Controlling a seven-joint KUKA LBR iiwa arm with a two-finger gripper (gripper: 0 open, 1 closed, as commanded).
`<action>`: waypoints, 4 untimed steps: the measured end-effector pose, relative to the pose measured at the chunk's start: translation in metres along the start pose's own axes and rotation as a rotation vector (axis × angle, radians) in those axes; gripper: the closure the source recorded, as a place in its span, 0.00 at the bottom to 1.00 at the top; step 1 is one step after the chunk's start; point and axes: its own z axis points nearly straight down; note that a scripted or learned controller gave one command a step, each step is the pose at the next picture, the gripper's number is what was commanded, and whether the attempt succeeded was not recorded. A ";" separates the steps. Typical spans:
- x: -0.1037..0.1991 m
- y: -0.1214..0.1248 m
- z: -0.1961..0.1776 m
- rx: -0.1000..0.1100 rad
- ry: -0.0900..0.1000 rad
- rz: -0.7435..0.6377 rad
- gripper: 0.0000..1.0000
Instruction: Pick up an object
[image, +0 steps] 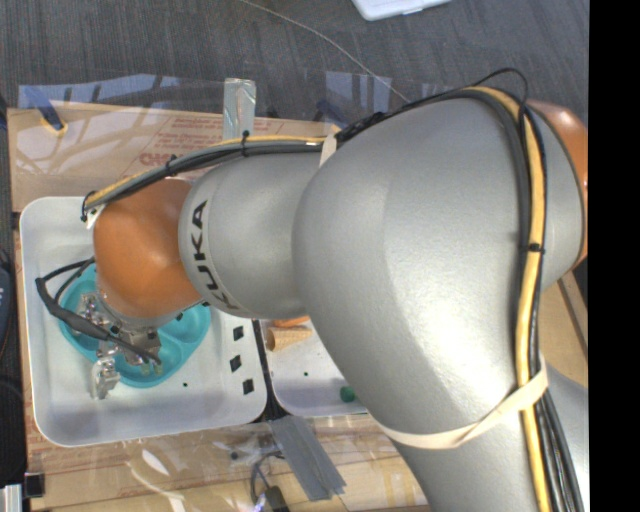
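Grey arm (400, 270) across frame centre; gripper (105, 378) low in left white bin (50, 400), over teal dish (185, 335). Finger state impossible to tell.

the big grey arm (400, 260) covers most of both bins. in the left bin (50, 420) a teal object (190, 335) takes the middle; bare floor is along the front and left walls.
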 end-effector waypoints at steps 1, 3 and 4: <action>-0.067 -0.010 0.003 -0.007 0.033 -0.243 0.00; -0.136 -0.038 -0.003 0.000 -0.006 -0.931 0.00; -0.125 -0.037 -0.149 0.004 -0.013 -1.327 0.00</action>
